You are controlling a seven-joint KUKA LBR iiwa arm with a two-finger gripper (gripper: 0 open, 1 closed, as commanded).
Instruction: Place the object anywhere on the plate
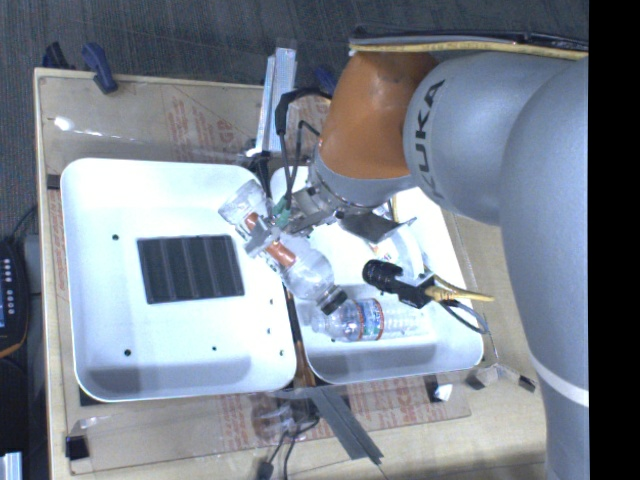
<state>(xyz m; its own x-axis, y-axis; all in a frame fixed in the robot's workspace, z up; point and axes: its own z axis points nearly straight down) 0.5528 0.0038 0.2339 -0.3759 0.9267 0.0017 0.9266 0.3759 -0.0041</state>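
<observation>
Camera view: my jaws (262,230) sit over the seam between the two bins, closed on a clear cup (241,206) above the left bin's (100,268) right edge. Dark plate (190,268) lies well left, bare.

— A home, a shop?
— No, a robotics lab. Grey KUKA arm (500,118) with orange band, wooden bench (150,118) bearing two white bins (90,268), blue clamps (98,68) at the bench edge, loose cables (290,118), dark carpet (150,8) beneath.
— Anything domestic?
— Just plastic bottles (365,320) in the right bin.
</observation>
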